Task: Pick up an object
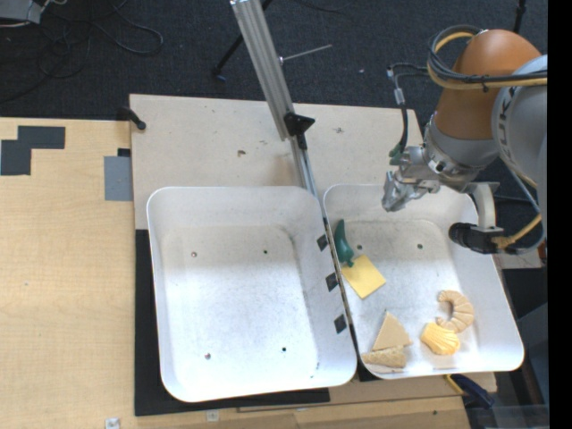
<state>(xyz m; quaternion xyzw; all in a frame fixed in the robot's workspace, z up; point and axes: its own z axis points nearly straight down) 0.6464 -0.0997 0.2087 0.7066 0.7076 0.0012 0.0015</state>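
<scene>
Right bin [500, 351], near end: tan wedge [391, 333], yellow shell piece [441, 339], curled pastry-like piece [457, 308] sitting loose. Mid: yellow square [364, 277] touching green item [342, 243] by divider. Far end: gripper [399, 192] hovering above bin, carrying nothing; finger spread — cannot tell. Approach step, judging; next calling for descent onto one target.

Fixed overhead slant across both bins [161, 206]

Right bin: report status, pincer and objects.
Pincer hovering over right bin's far corner, nothing between fingers. Yellow square, wedge, shrimp-like piece lying apart, untouched. Path clear.
</scene>
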